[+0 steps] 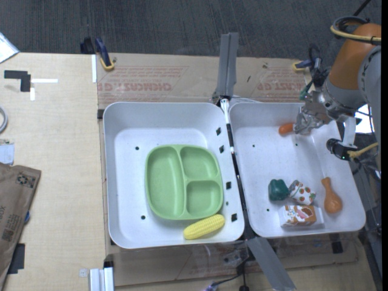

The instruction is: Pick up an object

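My gripper [301,126] hangs low over the far part of the right bin [260,162], just right of a small orange piece [285,128] that lies against it. Nearer the front of that bin lie a dark green object [278,190], a printed snack packet [300,211] and an orange drumstick-shaped toy [331,197]. In the left bin [121,162] rests a green divided plate [183,182], with a yellow corn cob [204,227] at its front edge.
A grey divider post [228,65] rises between the bins at the back. Cardboard [163,77] covers the bench behind them. Cables and the arm's wrist [351,65] crowd the right bin's far right corner.
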`<action>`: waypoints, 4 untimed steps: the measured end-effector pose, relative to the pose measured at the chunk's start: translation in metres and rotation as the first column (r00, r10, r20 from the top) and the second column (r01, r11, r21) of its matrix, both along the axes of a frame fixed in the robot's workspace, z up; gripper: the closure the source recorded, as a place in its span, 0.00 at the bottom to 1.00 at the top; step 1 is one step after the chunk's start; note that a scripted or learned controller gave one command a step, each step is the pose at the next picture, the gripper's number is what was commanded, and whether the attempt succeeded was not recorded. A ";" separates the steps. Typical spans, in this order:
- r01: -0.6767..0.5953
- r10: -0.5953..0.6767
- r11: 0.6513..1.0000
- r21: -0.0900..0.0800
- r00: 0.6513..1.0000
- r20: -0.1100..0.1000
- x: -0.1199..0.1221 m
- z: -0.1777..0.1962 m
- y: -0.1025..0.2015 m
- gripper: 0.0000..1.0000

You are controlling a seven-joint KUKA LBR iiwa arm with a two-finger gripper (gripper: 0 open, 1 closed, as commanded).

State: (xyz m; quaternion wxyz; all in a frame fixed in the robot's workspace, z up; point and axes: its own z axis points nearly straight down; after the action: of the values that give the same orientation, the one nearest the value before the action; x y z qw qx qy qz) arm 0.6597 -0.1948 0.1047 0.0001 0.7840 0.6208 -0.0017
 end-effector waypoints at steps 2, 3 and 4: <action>-0.002 0.002 1.000 -0.001 1.000 0.000 0.000 0.008 0.000 1.00; -0.003 0.003 1.000 -0.001 1.000 -0.001 0.000 0.008 0.000 0.00; -0.004 0.004 1.000 -0.002 1.000 -0.001 0.001 0.016 -0.001 1.00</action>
State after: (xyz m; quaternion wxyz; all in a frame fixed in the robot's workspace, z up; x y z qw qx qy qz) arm 0.6603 -0.1954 0.1211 0.0006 0.7828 0.6223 -0.0027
